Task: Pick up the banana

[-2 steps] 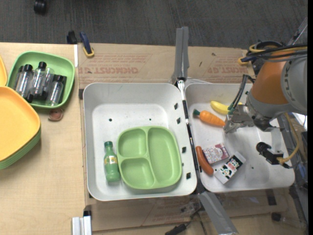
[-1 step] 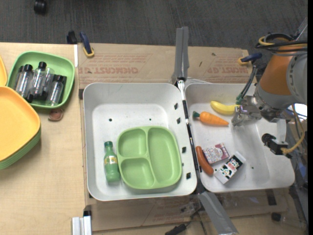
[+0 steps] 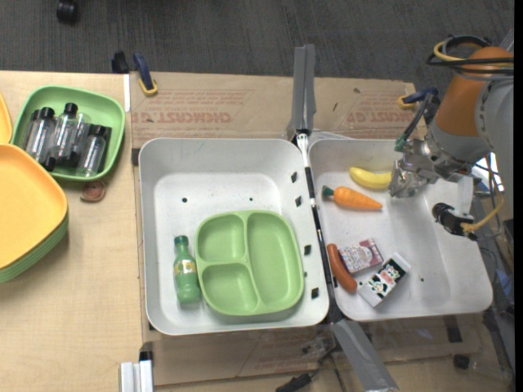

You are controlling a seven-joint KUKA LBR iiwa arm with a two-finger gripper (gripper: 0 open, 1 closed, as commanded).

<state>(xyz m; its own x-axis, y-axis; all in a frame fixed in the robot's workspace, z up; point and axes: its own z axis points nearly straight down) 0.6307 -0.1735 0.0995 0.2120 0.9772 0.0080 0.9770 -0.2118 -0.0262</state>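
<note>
Two shallow white bins are seen side by side on a bench lined with cardboard, on which the printed word "CHEMCRAFT" can be read upside down. The banana is found in the right bin, near its back wall, just behind a carrot. The gripper is lowered beside the banana's right end; whether contact is made cannot be told, nor how the claw stands. A sausage, a pink carton and a black-and-white carton are laid toward the front of the same bin, their print too small to be read. A green divided tray and a green bottle are held in the left bin.
</note>
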